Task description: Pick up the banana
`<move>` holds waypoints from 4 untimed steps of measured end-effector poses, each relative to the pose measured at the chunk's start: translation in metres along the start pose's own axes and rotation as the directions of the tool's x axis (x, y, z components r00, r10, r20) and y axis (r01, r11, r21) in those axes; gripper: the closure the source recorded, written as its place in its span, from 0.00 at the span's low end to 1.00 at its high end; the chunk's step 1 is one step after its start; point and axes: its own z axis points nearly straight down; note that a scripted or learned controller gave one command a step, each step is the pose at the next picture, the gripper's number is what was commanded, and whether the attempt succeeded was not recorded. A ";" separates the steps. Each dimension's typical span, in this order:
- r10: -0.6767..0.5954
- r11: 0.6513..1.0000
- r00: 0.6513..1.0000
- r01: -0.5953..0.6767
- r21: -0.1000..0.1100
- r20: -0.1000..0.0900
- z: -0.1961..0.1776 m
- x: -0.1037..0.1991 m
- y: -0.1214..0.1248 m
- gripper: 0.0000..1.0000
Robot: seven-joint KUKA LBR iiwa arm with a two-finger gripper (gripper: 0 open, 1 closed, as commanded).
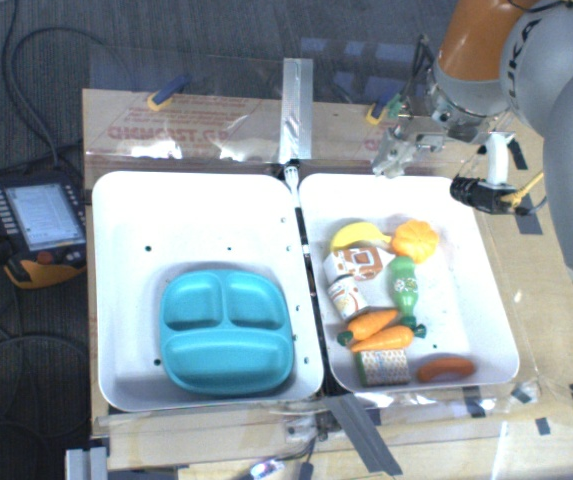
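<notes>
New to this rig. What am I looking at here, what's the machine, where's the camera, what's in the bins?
One camera, fixed above the bench, looks down at a slant. The grey machine with the orange band entering from the right is a robot arm; its gripper hangs above the far edge of the right bin, with nothing seen between its fingers. The left bin holds a blue divided tray. The right bin holds toy food: the banana it is meant to pick up, an orange piece, a small carton, a green bottle, two carrots and a sausage. Left of the bench lies a handheld control pad.
</notes>
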 end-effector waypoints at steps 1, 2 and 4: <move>0.000 1.000 1.000 0.000 0.000 0.000 0.000 0.000 0.000 0.00; -0.045 0.999 0.999 0.045 -0.001 -0.003 0.159 -0.009 0.000 0.00; -0.045 0.999 0.999 0.045 0.002 -0.004 0.152 -0.008 0.000 0.00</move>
